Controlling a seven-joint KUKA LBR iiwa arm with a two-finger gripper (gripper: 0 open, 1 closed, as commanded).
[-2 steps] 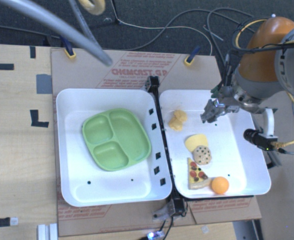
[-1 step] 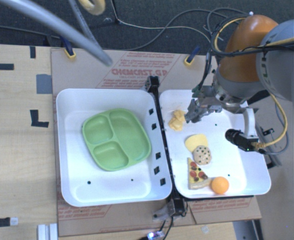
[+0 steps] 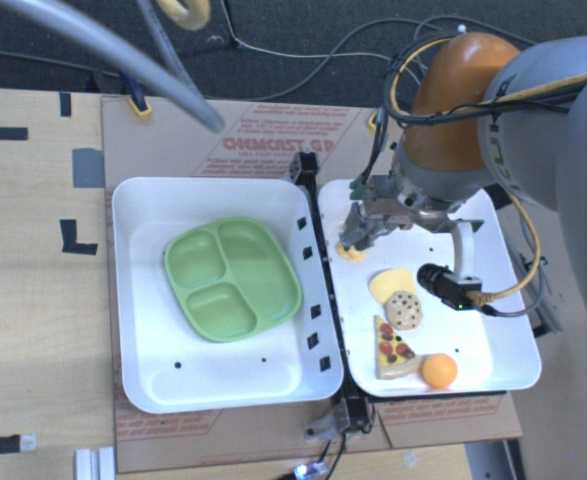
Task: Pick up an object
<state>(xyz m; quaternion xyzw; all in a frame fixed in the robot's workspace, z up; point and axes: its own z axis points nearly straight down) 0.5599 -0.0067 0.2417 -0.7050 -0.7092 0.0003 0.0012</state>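
My gripper (image 3: 356, 240) reaches down into the right bin (image 3: 508, 363) near its back left corner. Its fingertips sit right over a small yellowish object (image 3: 350, 254) close to the bin's left wall. In front of it lie a pale yellow piece (image 3: 388, 283), a round speckled cookie (image 3: 404, 310), a pizza slice (image 3: 393, 349) and an orange ball (image 3: 438, 370). None of these is lifted.
The left bin (image 3: 138, 268) holds a green divided plate (image 3: 233, 277). A black divider with clips (image 3: 313, 258) separates the bins. Cables loop around the arm's wrist, and a black part (image 3: 445, 286) hangs over the right bin. A grey pole (image 3: 93, 38) crosses the top left.
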